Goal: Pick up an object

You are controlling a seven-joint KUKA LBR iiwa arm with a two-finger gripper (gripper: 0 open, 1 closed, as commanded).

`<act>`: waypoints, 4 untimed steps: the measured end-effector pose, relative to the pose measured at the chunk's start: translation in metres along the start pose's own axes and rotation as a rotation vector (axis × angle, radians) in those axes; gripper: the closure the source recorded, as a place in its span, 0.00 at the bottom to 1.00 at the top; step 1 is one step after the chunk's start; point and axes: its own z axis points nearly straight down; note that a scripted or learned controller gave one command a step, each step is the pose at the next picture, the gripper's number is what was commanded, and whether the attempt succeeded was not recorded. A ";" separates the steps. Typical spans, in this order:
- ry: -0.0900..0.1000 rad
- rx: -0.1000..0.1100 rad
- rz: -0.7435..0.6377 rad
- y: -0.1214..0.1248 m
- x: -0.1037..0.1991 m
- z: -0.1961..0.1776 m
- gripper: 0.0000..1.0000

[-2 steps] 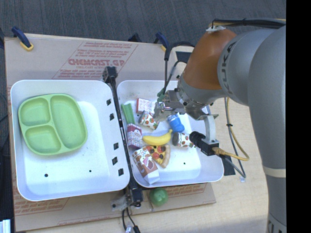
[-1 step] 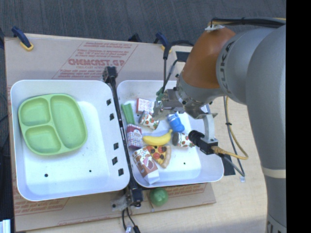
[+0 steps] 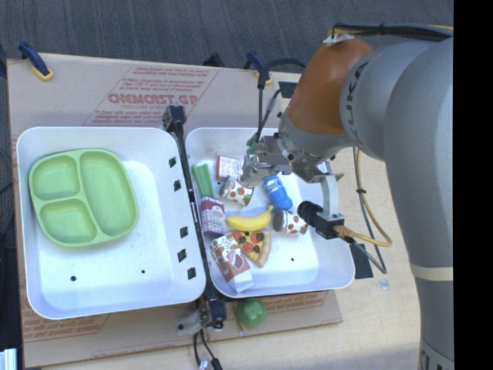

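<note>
Claw low over right bin (finger state unclear), just above blue bottle; banana nearby.

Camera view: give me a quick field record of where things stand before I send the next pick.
arm: reaching in from the right over the right bin
gripper: low over the toys at the bin's far side
right bin contents: banana, pizza slice, blue bottle, green stick, small cartons
left bin: green divided plate
outside bins: green ball at near edge
</note>
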 end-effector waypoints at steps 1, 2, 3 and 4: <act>0.002 0.001 0.000 -0.091 0.051 -0.047 1.00; 0.001 0.002 0.000 -0.091 0.051 -0.047 0.00; 0.001 0.002 0.000 -0.091 0.051 -0.047 0.00; 0.001 0.002 0.000 -0.091 0.051 -0.047 0.00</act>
